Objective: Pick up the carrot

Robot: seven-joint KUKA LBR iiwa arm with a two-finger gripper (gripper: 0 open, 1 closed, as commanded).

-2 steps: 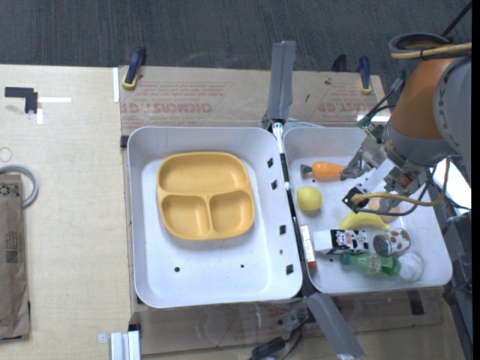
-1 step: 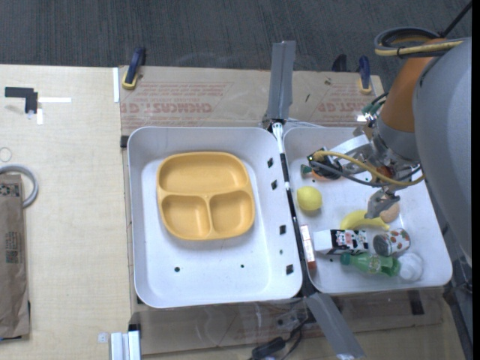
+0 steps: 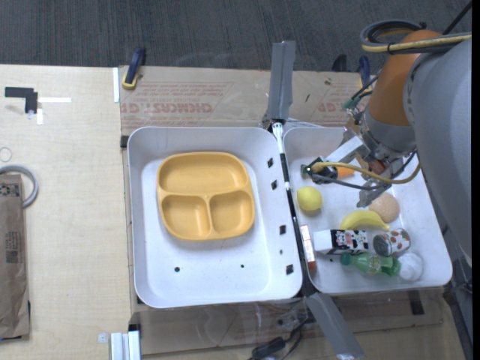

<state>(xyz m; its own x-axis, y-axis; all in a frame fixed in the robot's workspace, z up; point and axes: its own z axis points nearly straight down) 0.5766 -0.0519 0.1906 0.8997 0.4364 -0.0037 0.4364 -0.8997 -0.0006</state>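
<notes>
The carrot (image 3: 343, 172) is a short orange piece with a green end. It lies in the upper left part of the right bin (image 3: 435, 235), near the divider. My gripper (image 3: 361, 169) hangs low over the bin just right of the carrot, very close to its orange end. Robot parts and a yellow cable cover part of the carrot. Whether the carrot is between the fingers is hidden.
Below the carrot lie a lemon (image 3: 308, 199), a banana (image 3: 365, 219), a beige round fruit (image 3: 385, 204), a white carton (image 3: 341, 239), a small can (image 3: 392, 241) and a green bottle (image 3: 371, 264). The left bin (image 3: 142, 223) holds a yellow divided plate (image 3: 204, 195).
</notes>
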